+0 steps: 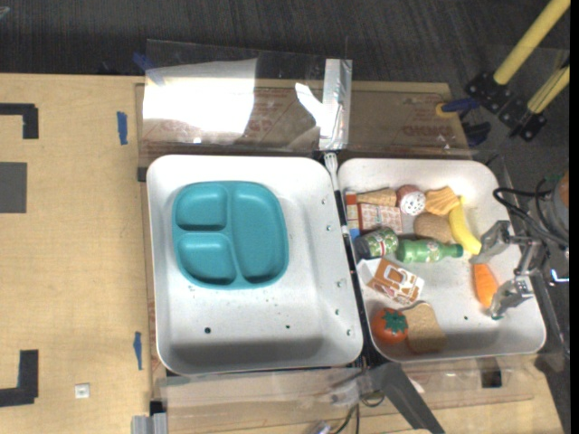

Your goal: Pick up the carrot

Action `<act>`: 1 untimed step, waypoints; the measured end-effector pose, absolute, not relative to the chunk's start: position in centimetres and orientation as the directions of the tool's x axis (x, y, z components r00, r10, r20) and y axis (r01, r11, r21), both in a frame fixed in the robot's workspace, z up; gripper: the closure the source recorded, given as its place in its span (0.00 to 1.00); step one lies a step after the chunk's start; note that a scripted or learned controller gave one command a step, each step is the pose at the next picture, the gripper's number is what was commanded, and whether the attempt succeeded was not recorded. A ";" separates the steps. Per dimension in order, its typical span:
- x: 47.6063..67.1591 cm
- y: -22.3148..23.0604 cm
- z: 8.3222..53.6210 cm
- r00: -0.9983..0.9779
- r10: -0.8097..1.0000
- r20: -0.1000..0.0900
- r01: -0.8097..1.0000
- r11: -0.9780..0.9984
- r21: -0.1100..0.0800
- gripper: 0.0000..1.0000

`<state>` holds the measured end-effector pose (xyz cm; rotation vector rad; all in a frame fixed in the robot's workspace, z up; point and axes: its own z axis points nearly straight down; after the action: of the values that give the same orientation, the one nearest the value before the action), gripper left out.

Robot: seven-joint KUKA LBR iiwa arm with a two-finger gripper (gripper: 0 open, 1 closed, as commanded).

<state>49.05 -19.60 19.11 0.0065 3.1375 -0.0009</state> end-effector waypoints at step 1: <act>48.3 -20.7 9.7 -1.000 -0.006 -0.009 -0.006 1.000 -0.003 0.00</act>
<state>48.30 -20.73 9.69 -0.0096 3.1325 -0.0044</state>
